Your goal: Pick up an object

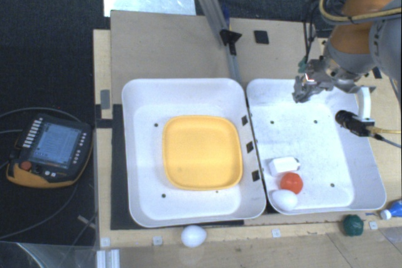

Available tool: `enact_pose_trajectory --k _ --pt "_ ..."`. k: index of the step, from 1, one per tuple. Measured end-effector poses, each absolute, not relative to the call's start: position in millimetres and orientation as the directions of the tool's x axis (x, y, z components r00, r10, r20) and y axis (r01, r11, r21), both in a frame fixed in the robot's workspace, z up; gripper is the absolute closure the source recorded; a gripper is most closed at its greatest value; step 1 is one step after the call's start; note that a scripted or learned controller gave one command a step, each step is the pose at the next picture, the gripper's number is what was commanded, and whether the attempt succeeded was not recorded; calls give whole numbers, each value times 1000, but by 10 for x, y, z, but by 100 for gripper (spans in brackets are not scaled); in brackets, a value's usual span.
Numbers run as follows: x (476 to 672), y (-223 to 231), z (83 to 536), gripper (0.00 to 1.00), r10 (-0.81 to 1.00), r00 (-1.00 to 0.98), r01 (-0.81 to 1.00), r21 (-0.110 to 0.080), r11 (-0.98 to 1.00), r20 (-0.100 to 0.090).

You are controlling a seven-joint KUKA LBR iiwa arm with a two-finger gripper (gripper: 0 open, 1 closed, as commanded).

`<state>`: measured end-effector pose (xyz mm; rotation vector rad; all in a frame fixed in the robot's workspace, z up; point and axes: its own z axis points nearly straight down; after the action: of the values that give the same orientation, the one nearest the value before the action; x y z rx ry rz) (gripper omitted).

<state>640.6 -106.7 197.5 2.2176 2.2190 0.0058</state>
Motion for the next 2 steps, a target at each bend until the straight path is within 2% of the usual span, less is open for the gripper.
enact_pose_trajectory --k 2 --pt "5874 -95 1971 100 1000 -4 1000 1 4 1"
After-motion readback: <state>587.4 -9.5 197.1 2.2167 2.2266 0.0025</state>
